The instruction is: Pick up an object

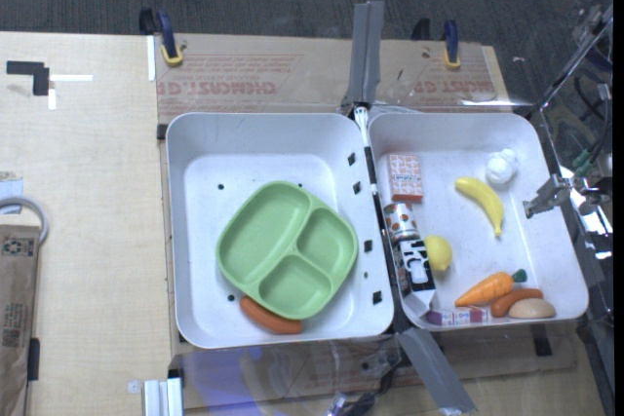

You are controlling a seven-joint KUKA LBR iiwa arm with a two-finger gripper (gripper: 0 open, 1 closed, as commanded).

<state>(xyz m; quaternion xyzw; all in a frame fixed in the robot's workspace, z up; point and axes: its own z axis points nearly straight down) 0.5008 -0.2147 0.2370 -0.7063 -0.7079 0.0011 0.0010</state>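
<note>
Seen from above at a slant: a pale wooden worktop [78, 161] carrying two shallow white bins side by side. Beneath their far edge, a sheet of brown cardboard [292, 73] held by two clamps [169, 44].

In the left bin [175, 229]: a green three-compartment plate [288, 248], tilted across the middle of the floor. Just beside its near edge, partly tucked under it, an orange-red sausage-shaped toy [273, 317].

In the right bin [458, 116], many small things. Along the left wall, from far to near: a small red-and-white carton [404, 177], a short printed can [401, 219] lying on its side, and a black-and-white tube [416, 265]. Touching that tube on its right, a yellow lemon [438, 253]. Toward the far right corner, a small white lumpy item [501, 168], with a yellow banana [483, 200] just beside it, curving toward the near side. Close to the near wall, an orange carrot [486, 288] with a green top, next to a reddish sausage [515, 299] and a beige rounded piece [531, 309]. Against the near wall itself, a small pale tube [458, 315].

At the right rim of the right bin, level with the banana but apart from it, a metallic gripper [544, 202] reaching in from the right. Too small and side-on to tell whether spread or closed; nothing visibly held.
</note>
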